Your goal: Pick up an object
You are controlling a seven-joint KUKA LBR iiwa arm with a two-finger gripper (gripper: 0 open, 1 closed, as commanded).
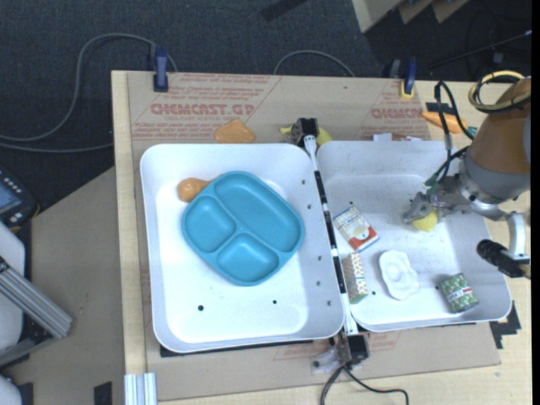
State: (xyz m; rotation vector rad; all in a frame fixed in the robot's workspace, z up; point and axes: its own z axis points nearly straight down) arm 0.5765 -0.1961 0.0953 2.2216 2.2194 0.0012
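In the right bin (396,171), my gripper (420,208) is down low near the right side, reaching in from the right. A small yellow object (427,221) lies right at its tip, partly covered by it. Also in this bin are a red and white carton (353,229), a patterned bar (356,276) along the left wall, a white lumpy object (397,274) and a green can (457,293) on its side at the front right.
The left bin (236,315) holds a blue divided plate (242,226) with an orange object (191,189) at its back left edge. Another orange piece (234,132) lies on the bench behind the bins. Cables run near the arm's wrist (498,154).
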